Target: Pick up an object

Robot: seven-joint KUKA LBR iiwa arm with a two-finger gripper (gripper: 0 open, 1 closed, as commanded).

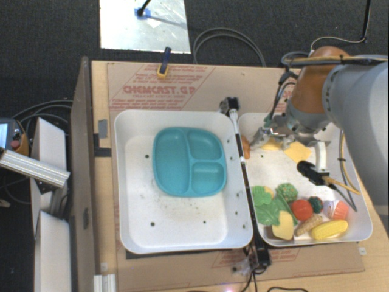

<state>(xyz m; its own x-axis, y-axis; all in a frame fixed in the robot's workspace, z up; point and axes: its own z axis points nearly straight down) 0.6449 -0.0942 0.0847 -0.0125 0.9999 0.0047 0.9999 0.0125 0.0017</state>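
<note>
The grey arm (pixel 358 102), with its orange band (pixel 313 81), is seen reaching in from the right of the frame. The claw (pixel 262 137) is lowered into the upper left part of the right bin (pixel 364 227). Whether the claw is open or closed cannot be told at this angle, and no object can be made out in its grasp.

A flat yellow slice (pixel 298 151) lies just to the right of the claw. A small orange piece (pixel 245 145) is found to its left, against the bin's left wall.

The other objects are gathered in the lower part of the right bin, well apart from the claw. A green leafy piece (pixel 262 198) is placed at the left of the group, with a broccoli head (pixel 287 191) beside it. A red tomato (pixel 301 210) is set below and to the right of the broccoli, and a small dark green item (pixel 316 204) touches the tomato's right side. A pale yellow piece (pixel 282 229) and a yellow corn cob (pixel 329 229) lie along the lower wall. A pink and orange item (pixel 340 210) is seen at the far right.

In the left bin (pixel 130 181), a teal divided plate (pixel 188 163) lies flat in the upper middle. Both bins are carried side by side on the tabletop (pixel 158 90), whose brown surface is printed with red lettering.
</note>
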